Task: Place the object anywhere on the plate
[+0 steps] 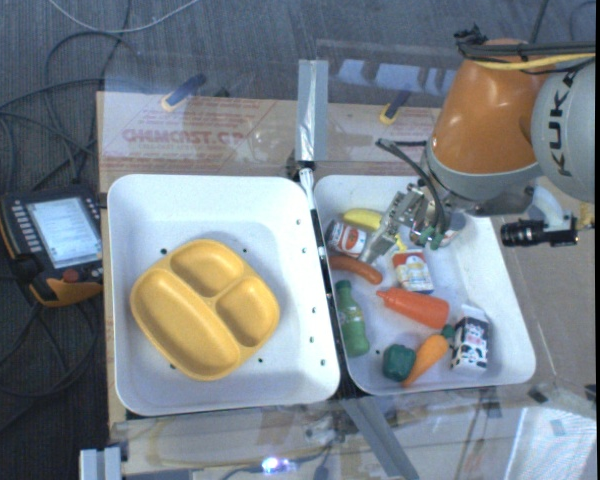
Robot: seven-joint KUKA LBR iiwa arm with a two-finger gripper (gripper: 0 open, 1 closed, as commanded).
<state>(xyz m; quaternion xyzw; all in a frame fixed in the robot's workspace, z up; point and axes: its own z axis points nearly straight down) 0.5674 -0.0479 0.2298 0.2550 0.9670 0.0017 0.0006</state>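
Toy food pieces, the candidates for placing, all sit in the right shallow white bin; which one is the target can't be told. Camera view, top to bottom: yellow banana-shaped toy at the upper left, small red-and-white can just below it, orange sausage-like toy under that, green plastic bottle along the left wall. Centre: small red-and-white packet, red-orange carrot-like toy below it. Bottom: dark green pepper toy touching an orange carrot, white carton with black spots just right of them.

Yellow three-compartment plastic plate lies in the left white bin, nothing on it.

Grey two-finger gripper hangs over the upper middle of the right bin, near the banana and can, just above the packet. Jaws look parted, nothing between them. Orange band of the arm is above the bin's top right. Black teach pendant lies left of the bench.
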